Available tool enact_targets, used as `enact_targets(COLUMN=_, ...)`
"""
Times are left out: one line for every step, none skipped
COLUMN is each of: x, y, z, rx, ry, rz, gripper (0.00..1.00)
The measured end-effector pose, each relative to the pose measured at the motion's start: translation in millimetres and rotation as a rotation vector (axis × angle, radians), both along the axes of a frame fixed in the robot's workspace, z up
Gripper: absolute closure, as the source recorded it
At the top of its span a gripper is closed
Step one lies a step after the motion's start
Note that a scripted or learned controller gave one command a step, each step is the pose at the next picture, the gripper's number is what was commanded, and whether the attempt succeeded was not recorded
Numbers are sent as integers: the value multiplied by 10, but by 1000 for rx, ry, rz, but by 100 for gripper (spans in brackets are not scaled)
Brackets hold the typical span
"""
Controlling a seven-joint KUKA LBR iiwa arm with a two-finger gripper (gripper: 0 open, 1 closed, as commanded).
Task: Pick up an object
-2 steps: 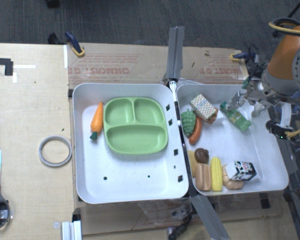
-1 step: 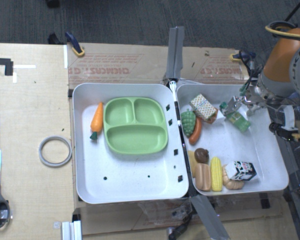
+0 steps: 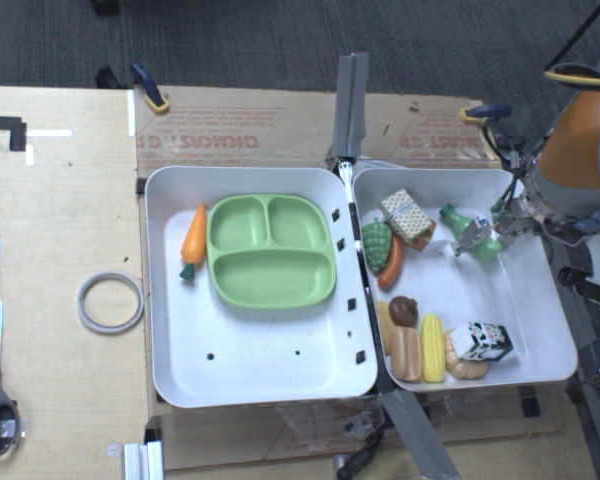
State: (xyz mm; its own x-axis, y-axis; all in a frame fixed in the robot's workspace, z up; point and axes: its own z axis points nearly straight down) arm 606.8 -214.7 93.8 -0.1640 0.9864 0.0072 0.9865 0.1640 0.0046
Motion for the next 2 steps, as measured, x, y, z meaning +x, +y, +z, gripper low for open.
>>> enact_targets(x=-9, y=-34, z=89, rx=-6, ry=0, rz=-4, gripper=100)
enact_targets(x=416, y=511, z=907, rx=-7, ry=33, rz=-2, gripper=100)
